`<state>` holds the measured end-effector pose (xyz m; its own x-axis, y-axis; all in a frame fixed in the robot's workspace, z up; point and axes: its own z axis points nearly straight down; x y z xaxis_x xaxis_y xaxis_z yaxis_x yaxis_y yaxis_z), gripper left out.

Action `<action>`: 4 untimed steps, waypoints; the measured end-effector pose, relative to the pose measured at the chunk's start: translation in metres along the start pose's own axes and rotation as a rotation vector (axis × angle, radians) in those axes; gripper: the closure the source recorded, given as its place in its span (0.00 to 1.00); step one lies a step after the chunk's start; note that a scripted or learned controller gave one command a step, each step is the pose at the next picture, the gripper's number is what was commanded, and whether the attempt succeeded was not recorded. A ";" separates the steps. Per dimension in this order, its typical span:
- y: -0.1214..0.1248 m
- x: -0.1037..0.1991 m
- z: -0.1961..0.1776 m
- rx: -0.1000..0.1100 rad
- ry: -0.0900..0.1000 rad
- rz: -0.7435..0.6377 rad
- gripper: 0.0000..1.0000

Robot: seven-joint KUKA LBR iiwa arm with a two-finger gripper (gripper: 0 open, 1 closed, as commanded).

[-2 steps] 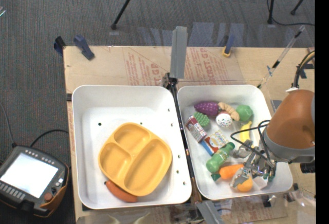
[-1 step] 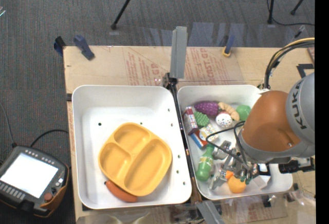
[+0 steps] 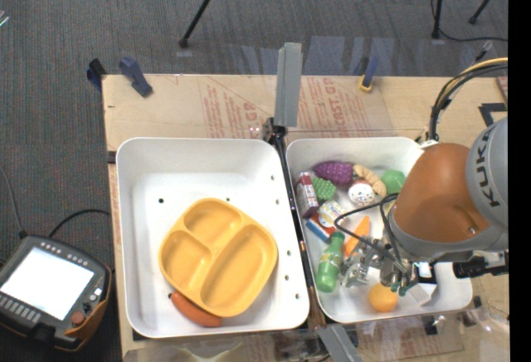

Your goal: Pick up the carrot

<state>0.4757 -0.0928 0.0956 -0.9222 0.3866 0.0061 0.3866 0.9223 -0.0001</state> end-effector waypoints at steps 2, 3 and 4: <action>-0.014 -0.006 -0.172 0.000 -0.010 0.001 1.00; -0.012 -0.005 -0.170 0.000 -0.006 -0.004 0.00; 0.000 0.004 -0.054 0.003 0.009 0.084 0.00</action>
<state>0.4724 -0.0912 0.1499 -0.8863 0.4629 0.0152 0.4629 0.8864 -0.0040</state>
